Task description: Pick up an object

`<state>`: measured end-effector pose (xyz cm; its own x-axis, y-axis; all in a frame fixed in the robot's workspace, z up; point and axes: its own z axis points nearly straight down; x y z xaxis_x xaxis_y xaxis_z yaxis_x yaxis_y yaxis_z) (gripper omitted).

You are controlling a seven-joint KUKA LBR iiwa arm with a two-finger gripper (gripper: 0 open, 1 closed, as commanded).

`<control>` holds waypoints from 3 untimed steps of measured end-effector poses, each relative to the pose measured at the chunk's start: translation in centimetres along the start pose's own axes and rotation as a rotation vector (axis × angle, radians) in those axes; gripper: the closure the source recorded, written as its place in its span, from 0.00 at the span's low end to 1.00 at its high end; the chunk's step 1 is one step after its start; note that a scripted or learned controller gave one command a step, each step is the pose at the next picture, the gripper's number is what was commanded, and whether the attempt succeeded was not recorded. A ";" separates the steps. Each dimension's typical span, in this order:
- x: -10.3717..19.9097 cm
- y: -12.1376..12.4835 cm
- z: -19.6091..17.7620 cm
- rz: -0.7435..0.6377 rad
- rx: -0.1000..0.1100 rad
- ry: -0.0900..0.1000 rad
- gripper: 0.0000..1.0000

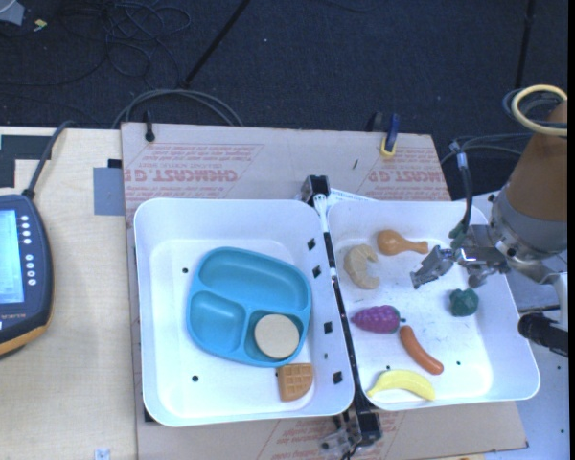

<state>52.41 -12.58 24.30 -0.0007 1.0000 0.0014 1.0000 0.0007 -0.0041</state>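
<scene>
So the bench is light wood, with a big sheet of printed cardboard laid flat on it. Two shallow white bins sit side by side on the cardboard, the left bin touching the right bin. A control pendant with a lit screen rests at the bench's left edge.

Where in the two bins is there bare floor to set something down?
Left bin: bare floor left of the blue plate. Right bin: a bare patch between the hot dog and the right wall. Crowded: around the hand, the drumstick, green piece and grapes.
</scene>
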 end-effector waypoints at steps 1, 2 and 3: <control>-0.1 0.0 -1.0 0.001 0.002 0.001 1.00; 6.9 2.8 -5.5 -0.007 -0.007 0.001 1.00; 14.1 -3.3 -5.3 -0.007 0.003 0.002 1.00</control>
